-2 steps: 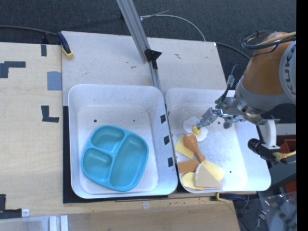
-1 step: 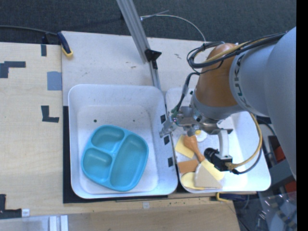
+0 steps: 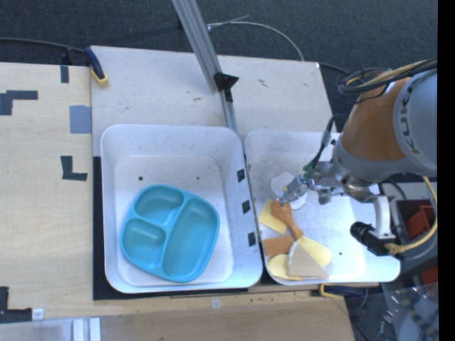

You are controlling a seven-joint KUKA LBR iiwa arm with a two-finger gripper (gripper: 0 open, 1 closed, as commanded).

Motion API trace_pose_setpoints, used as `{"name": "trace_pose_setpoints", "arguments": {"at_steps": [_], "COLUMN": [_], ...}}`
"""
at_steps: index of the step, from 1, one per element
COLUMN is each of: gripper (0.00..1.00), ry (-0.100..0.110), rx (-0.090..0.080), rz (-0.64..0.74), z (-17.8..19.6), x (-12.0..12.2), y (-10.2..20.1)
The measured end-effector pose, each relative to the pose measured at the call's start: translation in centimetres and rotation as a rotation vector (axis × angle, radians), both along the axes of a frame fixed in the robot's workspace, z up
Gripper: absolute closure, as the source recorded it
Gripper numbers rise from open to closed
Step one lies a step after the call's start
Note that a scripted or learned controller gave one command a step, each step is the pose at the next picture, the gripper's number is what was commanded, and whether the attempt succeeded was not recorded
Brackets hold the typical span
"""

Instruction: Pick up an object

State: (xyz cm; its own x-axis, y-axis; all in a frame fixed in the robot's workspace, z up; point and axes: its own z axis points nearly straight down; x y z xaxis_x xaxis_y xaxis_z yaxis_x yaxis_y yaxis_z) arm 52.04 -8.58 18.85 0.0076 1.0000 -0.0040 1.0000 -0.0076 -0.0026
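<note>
1. Objects (image 3: 290,236): yellow, orange and tan pieces piled in right bin (image 3: 355,261), near-left corner.
2. Gripper (image 3: 291,192) just above pile's far edge; finger state indiscernible.
3. Blue plate (image 3: 169,231) in left bin (image 3: 114,190).

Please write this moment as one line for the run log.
arm: over right bin | pincer: low, above orange piece in food pile | grasp: unclear | left bin: blue plate

Worktop (image 3: 43,212) under me: two white bins side by side. Right bin (image 3: 355,272) beneath my fingers (image 3: 290,194); left bin (image 3: 117,148) well left of them.
</note>
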Motion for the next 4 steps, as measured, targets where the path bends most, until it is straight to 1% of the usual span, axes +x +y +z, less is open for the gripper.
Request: {"name": "trace_pose_setpoints", "arguments": {"at_steps": [1,2,3,4], "gripper": [0.00,0.00,0.00,0.00], "ry": [0.001,-0.005,-0.003,-0.004], "rx": [0.004,0.008,0.001,0.001], "rz": [0.002,0.017,0.003,0.005], "z": [-10.1,0.2,0.0,-10.2], "x": [-3.0,-3.4,-0.4,3.5], "y": [-7.3,7.3,-0.5,-7.7]}}
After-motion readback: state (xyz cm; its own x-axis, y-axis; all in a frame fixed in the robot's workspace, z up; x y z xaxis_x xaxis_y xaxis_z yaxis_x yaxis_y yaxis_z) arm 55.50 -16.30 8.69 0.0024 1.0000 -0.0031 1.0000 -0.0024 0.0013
